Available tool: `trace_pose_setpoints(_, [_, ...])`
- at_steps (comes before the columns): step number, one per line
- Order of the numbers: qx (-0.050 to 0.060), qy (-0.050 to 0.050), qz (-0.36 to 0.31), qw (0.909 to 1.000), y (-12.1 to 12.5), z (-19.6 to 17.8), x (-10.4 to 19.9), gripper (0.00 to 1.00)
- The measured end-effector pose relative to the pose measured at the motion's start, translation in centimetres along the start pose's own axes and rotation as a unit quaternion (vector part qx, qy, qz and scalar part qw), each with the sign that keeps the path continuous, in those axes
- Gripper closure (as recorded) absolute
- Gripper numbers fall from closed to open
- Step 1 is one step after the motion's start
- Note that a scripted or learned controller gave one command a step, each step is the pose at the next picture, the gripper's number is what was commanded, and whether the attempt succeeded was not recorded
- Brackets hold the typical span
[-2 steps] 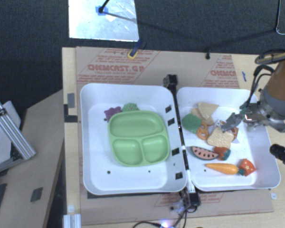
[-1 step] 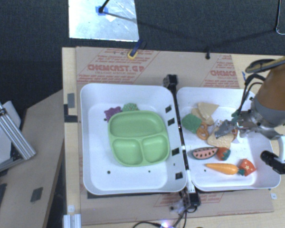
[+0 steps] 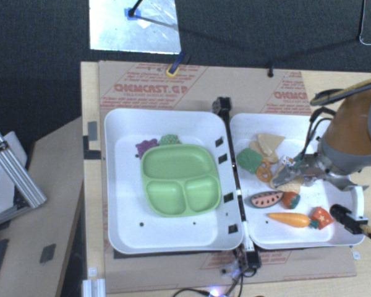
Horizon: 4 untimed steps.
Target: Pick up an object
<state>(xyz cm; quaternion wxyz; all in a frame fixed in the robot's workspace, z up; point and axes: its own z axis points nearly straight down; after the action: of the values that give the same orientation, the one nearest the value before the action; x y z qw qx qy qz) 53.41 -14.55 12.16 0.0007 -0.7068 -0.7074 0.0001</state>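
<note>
My gripper (image 3: 283, 174) hangs low over the right bin (image 3: 334, 237), coming in from the right on the grey arm with its orange band. Its fingertips sit among the toy foods, right over an orange pretzel-like piece (image 3: 264, 172). Around it lie a green leafy piece (image 3: 249, 160), a tan wedge (image 3: 269, 143), a watermelon slice (image 3: 266, 198), a red tomato piece (image 3: 290, 200), a carrot (image 3: 289, 218) and a strawberry-like red piece (image 3: 322, 217). I see nothing clearly held between the fingers.
The left bin (image 3: 120, 228) holds a green three-compartment plate (image 3: 177, 179), with purple grapes (image 3: 146, 146) and a green piece (image 3: 169, 140) behind it. A black divider (image 3: 230, 166) runs between the bins. A silver sheet (image 3: 135, 16) lies beyond the bench.
</note>
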Motion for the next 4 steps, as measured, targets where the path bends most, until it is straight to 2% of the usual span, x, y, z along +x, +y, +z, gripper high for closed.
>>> trace_pose_setpoints(1, [-0.002, -0.001, 0.000, 1.0000, 0.1, 1.9, -0.1, 0.00])
trace_pose_setpoints(2, [-0.002, -0.001, 0.000, 1.0000, 0.1, 0.9, 0.0, 1.00])
trace_pose_setpoints(3, [-0.003, -0.001, 0.000, 1.0000, -0.2, -3.5, -0.4, 1.00])
trace_pose_setpoints(4, [-0.004, -0.002, -0.001, 1.0000, 0.5, -9.3, -1.2, 1.00])
